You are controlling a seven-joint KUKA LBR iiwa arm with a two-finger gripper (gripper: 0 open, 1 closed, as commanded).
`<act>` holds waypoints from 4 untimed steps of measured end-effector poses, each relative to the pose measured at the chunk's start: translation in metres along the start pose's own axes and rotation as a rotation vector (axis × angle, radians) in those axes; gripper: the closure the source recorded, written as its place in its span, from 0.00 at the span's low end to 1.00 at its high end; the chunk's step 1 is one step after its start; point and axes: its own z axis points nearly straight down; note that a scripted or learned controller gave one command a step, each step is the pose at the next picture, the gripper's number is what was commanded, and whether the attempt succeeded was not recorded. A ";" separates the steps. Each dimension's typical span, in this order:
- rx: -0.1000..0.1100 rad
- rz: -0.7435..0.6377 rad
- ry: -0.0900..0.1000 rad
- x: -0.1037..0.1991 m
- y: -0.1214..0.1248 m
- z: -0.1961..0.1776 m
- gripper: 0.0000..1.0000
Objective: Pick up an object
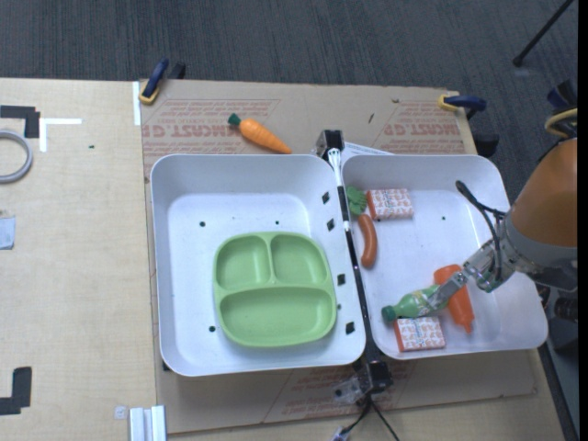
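Note:
My gripper (452,289) is low in the right bin (432,237), near its front right part. It sits right over an orange carrot-shaped toy (461,312) and the top end of a green bottle (411,303) lying on its side. A small red and white box (420,334) lies just in front of the bottle. A brown sausage (368,241), a second red and white box (390,203) and a small green item (356,198) lie along the bin's left and back.
The left bin (184,246) holds a green divided plate (274,288). An orange carrot (261,134) lies on the cardboard behind the bins. Clamps (153,81) hold the cardboard at the back corners. A cable (478,205) runs from the arm over the right bin.

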 end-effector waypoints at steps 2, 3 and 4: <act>0.007 -0.584 -0.001 0.089 0.077 -0.091 0.00; 0.007 -0.542 -0.001 0.012 0.150 -0.098 0.00; 0.006 -0.759 -0.001 0.050 0.207 -0.090 0.00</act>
